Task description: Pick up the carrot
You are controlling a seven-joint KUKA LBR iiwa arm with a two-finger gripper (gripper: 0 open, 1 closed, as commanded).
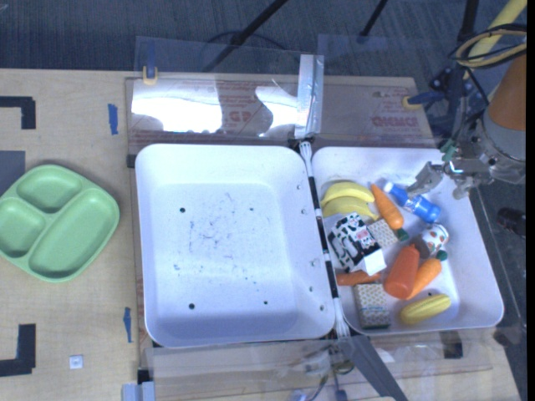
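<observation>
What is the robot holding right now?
Nothing. The gripper hangs above the right bin, apart from the carrot lying below.

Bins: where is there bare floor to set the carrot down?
The left white bin has bare floor wall to wall. The right white bin is crowded: yellow bananas, orange carrot and other toys fill its middle, leaving only a strip along its right wall.

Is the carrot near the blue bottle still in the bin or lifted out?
In: the carrot lies in the right bin, apart from the pincer.
</observation>
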